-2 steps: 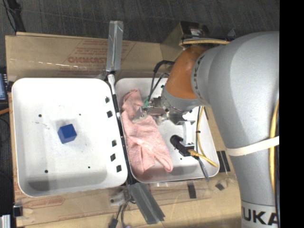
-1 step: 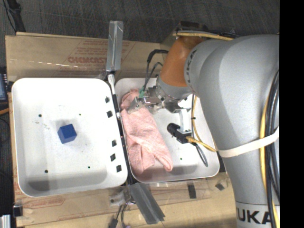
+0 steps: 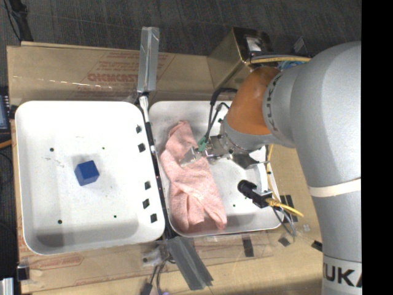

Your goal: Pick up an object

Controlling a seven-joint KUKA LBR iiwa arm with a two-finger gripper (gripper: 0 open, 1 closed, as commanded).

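Note:
A crumpled pink cloth [image 3: 190,180] lies along the left side of the right bin [image 3: 258,220], from near the back wall to the front wall. My gripper [image 3: 198,150] hangs low over the cloth's upper middle, reaching in from the right under the orange band of the arm [image 3: 252,106]. Its tip touches or nearly touches the fabric. A small blue cube [image 3: 87,172] sits alone in the left bin [image 3: 73,226], far from the gripper.
A metal divider with black clips [image 3: 147,158] runs between the two bins. The arm's grey body [image 3: 325,140] covers the right bin's right side. A black fitting with a yellow cable [image 3: 261,196] hangs over that bin. Cardboard [image 3: 80,69] lies behind the bins.

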